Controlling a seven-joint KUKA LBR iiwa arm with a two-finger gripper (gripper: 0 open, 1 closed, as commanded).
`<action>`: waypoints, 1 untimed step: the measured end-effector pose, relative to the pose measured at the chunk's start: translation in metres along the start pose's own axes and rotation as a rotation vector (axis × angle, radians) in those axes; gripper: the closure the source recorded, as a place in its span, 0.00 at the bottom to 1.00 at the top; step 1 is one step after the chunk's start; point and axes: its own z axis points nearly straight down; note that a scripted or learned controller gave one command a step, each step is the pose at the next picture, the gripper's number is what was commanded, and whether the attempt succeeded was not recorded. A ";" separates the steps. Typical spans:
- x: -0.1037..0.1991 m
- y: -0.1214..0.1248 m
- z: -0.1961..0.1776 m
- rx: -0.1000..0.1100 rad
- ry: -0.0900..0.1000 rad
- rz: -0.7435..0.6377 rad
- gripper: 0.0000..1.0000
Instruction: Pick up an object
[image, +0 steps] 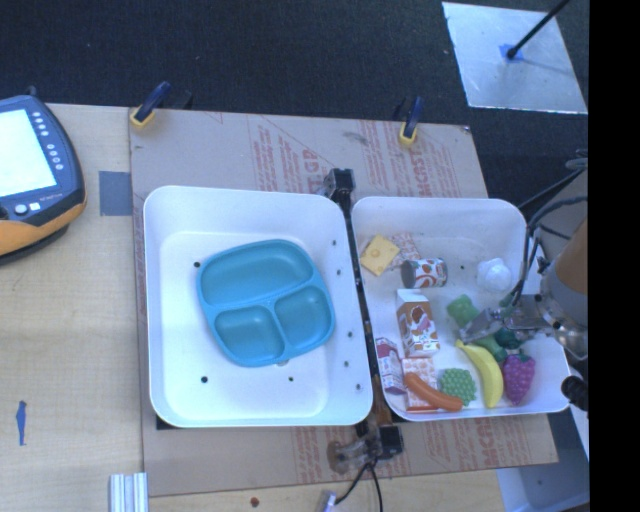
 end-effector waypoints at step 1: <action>-0.006 -0.003 0.007 -0.010 -0.001 -0.005 0.00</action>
